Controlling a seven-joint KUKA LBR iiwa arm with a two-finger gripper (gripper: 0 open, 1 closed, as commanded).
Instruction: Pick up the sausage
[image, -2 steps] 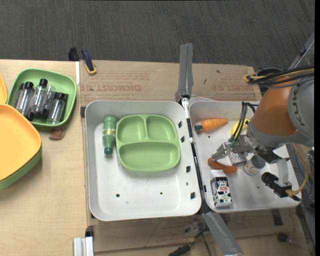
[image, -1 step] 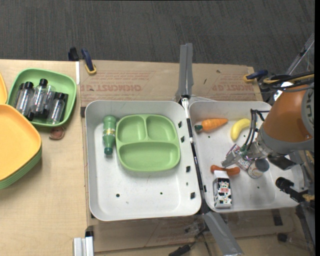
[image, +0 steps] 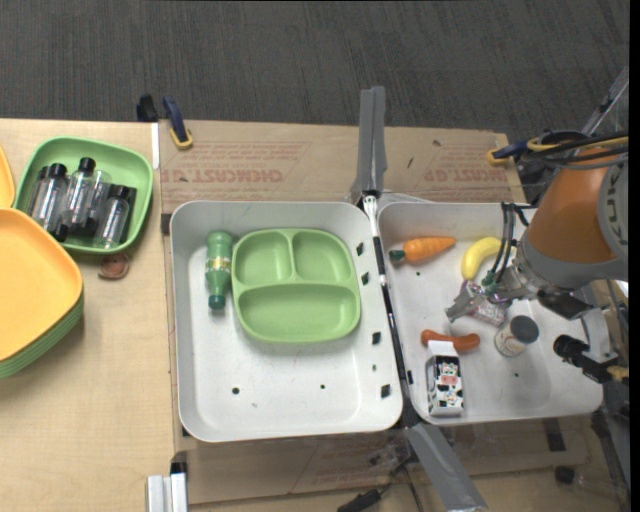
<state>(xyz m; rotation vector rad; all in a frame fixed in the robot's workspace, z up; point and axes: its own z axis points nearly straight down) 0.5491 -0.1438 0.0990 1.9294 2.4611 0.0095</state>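
Grey metal pincer hovering just above small orange-red sausage, fingers' state impossible to tell; arm overlapping yellow banana.

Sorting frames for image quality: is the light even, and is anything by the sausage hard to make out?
Camera view: light is soft and even, shadows faint, no strong glare on the white bins. The sausage reads sharp. The hand above it is a grey tangle against the bin, so its fingers are hard to tell apart; the clear cup beside it is faint.
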